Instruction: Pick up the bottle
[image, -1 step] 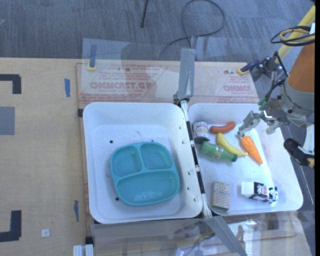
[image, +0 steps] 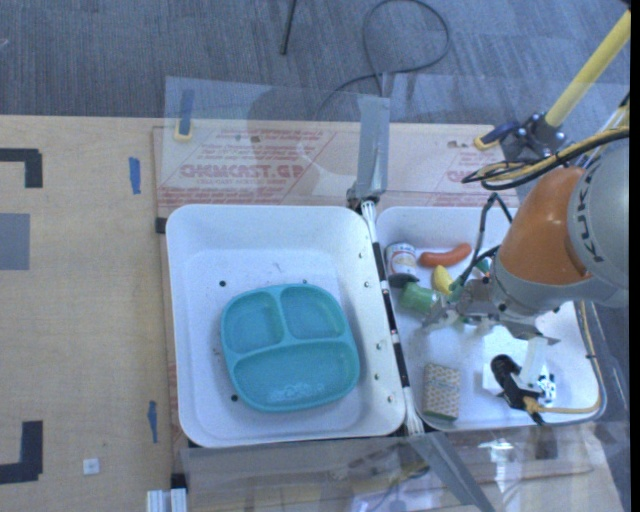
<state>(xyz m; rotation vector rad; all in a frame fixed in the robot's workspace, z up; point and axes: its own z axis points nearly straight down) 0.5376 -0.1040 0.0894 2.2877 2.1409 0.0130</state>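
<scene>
A small green bottle (image: 416, 296) lies on its side in the right bin (image: 590, 352), near that bin's left wall, and a yellow piece (image: 442, 280) touches its right end. My gripper (image: 450, 316) hangs low over the bin just right of and below the bottle, close to it. The orange and grey wrist hides part of the gripper. I see nothing held in the gripper.
A small labelled jar (image: 402, 258) and an orange-red sausage shape (image: 445, 256) lie at the back of the right bin. A tan speckled block (image: 441, 390) rests near its front edge. The left bin (image: 190, 300) holds a teal divided plate (image: 289, 346).
</scene>
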